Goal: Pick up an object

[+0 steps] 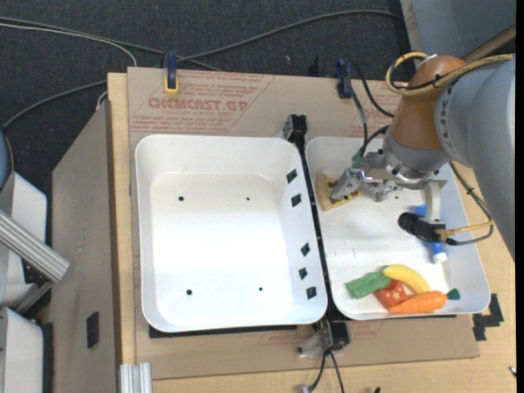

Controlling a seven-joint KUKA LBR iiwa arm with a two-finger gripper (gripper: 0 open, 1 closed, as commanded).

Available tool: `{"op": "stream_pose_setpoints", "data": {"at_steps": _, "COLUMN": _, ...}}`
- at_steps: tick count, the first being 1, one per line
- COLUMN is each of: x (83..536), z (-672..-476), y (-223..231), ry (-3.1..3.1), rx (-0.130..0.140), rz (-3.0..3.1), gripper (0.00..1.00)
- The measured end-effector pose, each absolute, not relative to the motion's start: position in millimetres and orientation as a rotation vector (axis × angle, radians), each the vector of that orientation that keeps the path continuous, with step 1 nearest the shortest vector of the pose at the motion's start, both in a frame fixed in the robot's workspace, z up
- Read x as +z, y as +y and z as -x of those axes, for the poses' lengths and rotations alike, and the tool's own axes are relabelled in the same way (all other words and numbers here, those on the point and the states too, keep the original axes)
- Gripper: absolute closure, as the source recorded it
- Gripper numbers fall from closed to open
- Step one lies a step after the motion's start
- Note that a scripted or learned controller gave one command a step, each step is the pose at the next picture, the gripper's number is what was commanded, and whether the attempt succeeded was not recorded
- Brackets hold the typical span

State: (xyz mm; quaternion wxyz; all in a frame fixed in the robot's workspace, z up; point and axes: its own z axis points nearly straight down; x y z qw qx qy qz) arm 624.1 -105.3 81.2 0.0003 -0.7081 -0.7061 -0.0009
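My gripper (354, 182) hangs low over the upper left part of the right bin (368, 240). It is right beside a small tan block (331, 195) that lies against the bin's left wall. I cannot make out whether the block is touched. At the bin's front lie a yellow banana (407, 276), a green vegetable piece (367, 284), a red piece (390, 292) and an orange carrot (419, 302), packed close together.
The left bin (164, 219) lies beside the right one, with a divider carrying black clips (301, 219) between them. A small dark green bit (453, 295) rests at the right bin's front right corner. Cardboard (205, 97) lies under both bins.
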Motion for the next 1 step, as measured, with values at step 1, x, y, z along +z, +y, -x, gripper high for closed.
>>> {"op": "stream_pose_setpoints", "data": {"at_steps": 1, "x": 88.3, "z": -653.7, "y": -127.5, "ry": -2.226, "rx": -0.007, "rz": 2.223, "gripper": 0.00}}
